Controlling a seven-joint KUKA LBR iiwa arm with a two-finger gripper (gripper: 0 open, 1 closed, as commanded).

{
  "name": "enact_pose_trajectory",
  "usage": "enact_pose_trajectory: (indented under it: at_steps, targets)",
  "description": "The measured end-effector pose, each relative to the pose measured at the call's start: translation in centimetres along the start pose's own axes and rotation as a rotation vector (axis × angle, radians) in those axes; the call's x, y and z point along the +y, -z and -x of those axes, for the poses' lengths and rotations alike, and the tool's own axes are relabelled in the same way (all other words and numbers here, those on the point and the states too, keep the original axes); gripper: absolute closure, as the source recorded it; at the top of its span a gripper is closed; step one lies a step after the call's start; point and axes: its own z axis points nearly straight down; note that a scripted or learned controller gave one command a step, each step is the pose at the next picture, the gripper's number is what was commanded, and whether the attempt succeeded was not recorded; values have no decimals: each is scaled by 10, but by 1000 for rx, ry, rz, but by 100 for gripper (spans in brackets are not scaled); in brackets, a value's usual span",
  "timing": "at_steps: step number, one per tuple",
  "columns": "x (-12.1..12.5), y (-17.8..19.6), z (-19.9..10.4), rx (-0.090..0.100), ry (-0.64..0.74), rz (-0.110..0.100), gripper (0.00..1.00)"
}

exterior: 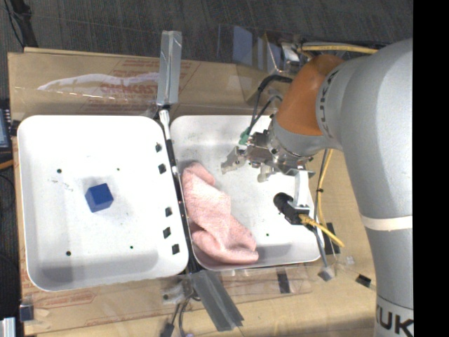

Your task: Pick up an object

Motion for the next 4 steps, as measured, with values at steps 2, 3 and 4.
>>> enact_pose_trajectory:
  at_steps: [2, 3, 4]
  targets:
    - [0, 10, -1, 0, 4, -2, 0]
    - [14, -59, -34, 0, 70, -6, 0]
    - [58, -58, -14, 0, 229, 2, 0]
